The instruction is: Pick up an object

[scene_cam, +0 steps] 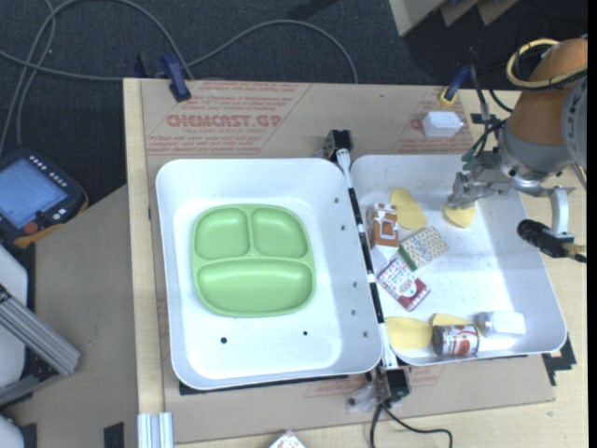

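A grey arm with an orange band is seen reaching into the right-hand white plastic bin, its hand lowered close to the bin floor. Directly beside the hand, on the side toward the viewer, lies a small pale-yellow rounded piece, apparently touching the fingertips or very nearly so. Whether the hand is spread or closed cannot be told from this angle, and nothing can be confirmed as gripped. The pick is therefore judged to be at the approach or closing stage: the reach has been made, but a secure hold and a lift are yet to be shown.

Further from the hand, toward the neighbouring bin, a second pale-yellow curved piece is lying next to a small orange-and-white carton, with a green-patterned box and a red-and-white packet nearer the viewer. A red-labelled can is lying on its side at the bin's near edge. The other white bin, well apart from the hand, carries a green divided plastic tray (untouched), all on a cardboard-topped desk.
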{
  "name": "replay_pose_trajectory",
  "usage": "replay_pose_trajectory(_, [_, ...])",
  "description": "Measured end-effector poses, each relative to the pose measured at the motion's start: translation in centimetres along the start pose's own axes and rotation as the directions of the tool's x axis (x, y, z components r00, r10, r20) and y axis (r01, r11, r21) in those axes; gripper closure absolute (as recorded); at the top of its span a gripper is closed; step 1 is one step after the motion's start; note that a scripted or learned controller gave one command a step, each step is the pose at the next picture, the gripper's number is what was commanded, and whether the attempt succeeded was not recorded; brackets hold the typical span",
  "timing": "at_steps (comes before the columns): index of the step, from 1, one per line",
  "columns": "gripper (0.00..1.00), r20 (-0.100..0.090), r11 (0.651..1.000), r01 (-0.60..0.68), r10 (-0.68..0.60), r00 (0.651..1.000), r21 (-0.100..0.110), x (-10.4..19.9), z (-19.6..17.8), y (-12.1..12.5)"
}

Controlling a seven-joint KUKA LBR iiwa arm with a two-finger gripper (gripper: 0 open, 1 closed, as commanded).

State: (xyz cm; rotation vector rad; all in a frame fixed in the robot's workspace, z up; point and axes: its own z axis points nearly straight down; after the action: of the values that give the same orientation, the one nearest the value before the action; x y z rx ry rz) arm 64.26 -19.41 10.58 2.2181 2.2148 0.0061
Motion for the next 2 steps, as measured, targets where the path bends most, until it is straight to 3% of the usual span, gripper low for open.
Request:
replay_pose_trajectory(1, [0.0,0.0,1.0,0.0,0.0,1.0,0.0,0.0,0.0,0.0])
replay_pose_trajectory(2, [0.0,-0.002,1.0,0.001,-0.001,1.0,0.005,-1.7,2.1,0.8])
